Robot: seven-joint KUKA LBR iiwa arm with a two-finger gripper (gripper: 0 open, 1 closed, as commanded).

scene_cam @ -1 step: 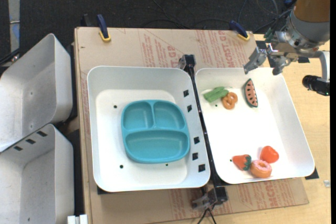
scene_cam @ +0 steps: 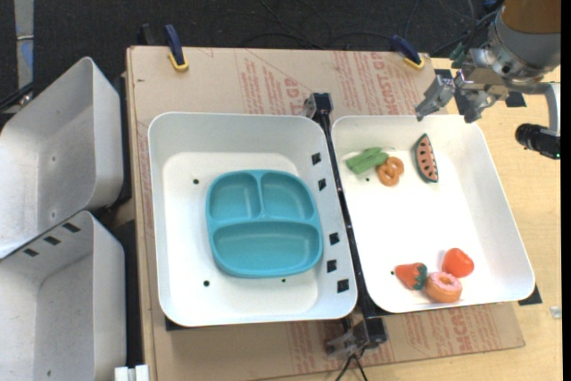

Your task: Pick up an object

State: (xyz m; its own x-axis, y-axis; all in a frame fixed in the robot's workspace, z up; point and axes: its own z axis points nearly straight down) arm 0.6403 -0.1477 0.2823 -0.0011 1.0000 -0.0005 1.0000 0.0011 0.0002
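The watermelon slice (scene_cam: 426, 159) lies in the right bin (scene_cam: 500, 219) near its far edge, its long axis running roughly near-to-far. Beside it sit a green piece (scene_cam: 365, 160) and a pretzel (scene_cam: 390, 170); at the near edge cluster a strawberry-like piece (scene_cam: 411, 275), a donut (scene_cam: 443, 286) and a red pepper (scene_cam: 458, 262). The left bin (scene_cam: 169, 219) holds a teal divided plate (scene_cam: 264, 222). The gripper (scene_cam: 454, 97) hovers over the right bin's far rim, fingers apparently spread, holding nothing.

Grey arm with orange band enters from upper right, wrist angled down and leftward, its hand (scene_cam: 453, 100) raised, the two fingers (scene_cam: 434, 99) spread apart with nothing between them.
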